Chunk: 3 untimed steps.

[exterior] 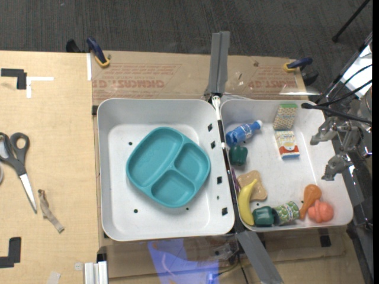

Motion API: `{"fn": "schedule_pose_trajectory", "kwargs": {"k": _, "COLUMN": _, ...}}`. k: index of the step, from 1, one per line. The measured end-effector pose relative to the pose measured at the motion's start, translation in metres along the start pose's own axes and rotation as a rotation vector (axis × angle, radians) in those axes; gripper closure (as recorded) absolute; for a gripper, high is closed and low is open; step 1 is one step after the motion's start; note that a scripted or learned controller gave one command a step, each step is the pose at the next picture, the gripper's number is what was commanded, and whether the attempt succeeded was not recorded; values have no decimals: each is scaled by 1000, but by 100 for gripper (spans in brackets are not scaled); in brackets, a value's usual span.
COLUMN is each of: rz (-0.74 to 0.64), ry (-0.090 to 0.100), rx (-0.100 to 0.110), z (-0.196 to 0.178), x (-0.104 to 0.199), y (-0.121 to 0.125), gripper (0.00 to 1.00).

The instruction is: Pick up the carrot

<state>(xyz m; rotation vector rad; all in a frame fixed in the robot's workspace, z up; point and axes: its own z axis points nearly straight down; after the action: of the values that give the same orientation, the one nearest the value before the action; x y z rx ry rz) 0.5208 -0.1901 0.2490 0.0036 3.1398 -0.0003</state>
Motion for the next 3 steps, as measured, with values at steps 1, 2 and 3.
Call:
{"fn": "schedule_pose_trajectory", "kwargs": {"k": 1, "rz": 330, "ry": 1, "rx": 0, "z": 84, "x": 41, "y": -32, "gripper": 0}}
{"fn": "schedule_pose_trajectory", "kwargs": {"k": 2, "rz": 553, "ry": 0, "rx": 0, "z": 156, "x": 9, "y": -31, "gripper": 0}}
{"fn": "schedule_pose_trajectory", "kwargs": {"k": 3, "rz": 548, "ry": -3, "rx": 2, "z": 146, "x": 8, "y": -30, "gripper": 100}}
